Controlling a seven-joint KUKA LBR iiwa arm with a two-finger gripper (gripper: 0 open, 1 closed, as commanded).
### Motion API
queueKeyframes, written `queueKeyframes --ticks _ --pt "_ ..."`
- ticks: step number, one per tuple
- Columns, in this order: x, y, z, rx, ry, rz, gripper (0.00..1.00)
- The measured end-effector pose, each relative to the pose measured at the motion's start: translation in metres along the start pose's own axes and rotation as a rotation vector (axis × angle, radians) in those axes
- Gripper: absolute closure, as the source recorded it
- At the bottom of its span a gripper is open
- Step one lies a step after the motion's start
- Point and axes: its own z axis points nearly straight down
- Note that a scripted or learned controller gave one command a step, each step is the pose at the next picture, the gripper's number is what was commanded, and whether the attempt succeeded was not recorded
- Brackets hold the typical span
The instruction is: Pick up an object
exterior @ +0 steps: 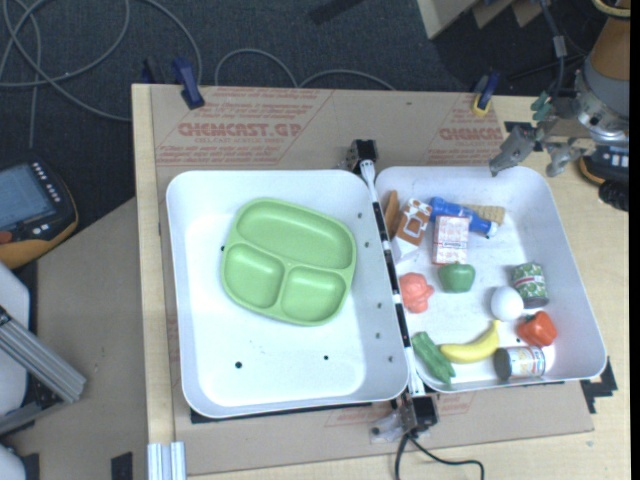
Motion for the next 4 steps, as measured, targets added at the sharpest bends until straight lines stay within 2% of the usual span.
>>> queueKeyframes --ticks 1,2,3,4 --pt "0.042 -0.003 0.088 0.003 0.002 -0.001 0.0" --pt "0.053 -0.024 0.14 -0.013 -0.005 0.002 0.0" --pt "0.028 0.006 0.156 0.004 0.001 0.0 0.0" --pt "0.028 0.014 0.157 0.029 0.002 0.0 0.0"
